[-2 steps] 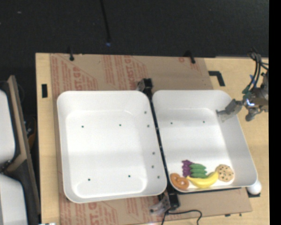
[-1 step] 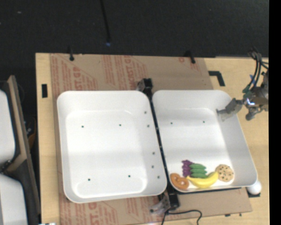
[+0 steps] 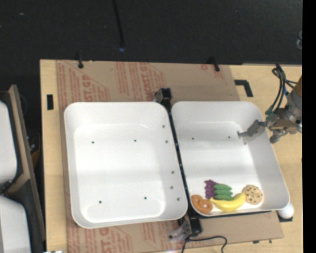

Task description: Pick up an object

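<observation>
Arm: wrist section grey metal, with an orange-brown patch at the frame edge. Gripper [image 3: 262,132]: grey, angular, two dull metal fingers [image 3: 251,132]. Cables [image 3: 279,91]: thin, dark with teal, looped above the wrist.

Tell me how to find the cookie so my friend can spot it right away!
Look at the right-hand white bin of the two on the bench, then go to its near edge, where a few toy foods lie bunched together. The cookie is the one at the right end of that bunch, just past the yellow banana. It is the round tan one with dark spots.
</observation>
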